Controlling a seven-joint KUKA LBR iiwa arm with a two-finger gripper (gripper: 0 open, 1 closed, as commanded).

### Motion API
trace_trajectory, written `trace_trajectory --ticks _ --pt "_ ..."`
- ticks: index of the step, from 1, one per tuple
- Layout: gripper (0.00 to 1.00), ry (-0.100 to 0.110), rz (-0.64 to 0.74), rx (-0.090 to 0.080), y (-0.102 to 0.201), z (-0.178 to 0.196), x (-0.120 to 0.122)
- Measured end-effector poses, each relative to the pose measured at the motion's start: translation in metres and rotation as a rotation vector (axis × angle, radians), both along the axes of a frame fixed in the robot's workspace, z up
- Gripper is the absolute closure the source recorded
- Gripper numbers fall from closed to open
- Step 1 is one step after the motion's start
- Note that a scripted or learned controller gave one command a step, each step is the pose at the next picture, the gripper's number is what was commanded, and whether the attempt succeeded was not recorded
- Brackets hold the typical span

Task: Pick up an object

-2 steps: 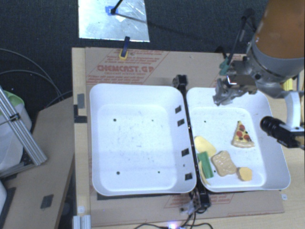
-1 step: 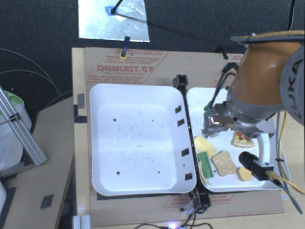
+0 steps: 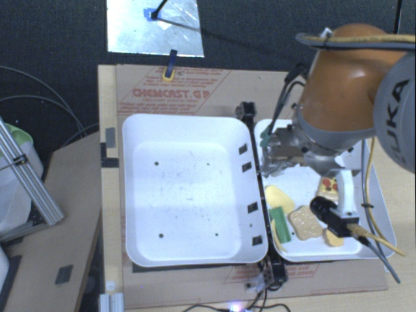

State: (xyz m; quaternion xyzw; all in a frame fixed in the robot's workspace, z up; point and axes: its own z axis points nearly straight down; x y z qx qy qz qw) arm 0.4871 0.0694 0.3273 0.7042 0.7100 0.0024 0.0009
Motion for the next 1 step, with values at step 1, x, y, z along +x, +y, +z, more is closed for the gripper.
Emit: trace_trajectory --ticks 1 --pt "1.00 -0.011 -0.011 -0.002 -0.0580 0.1007 0.0006"
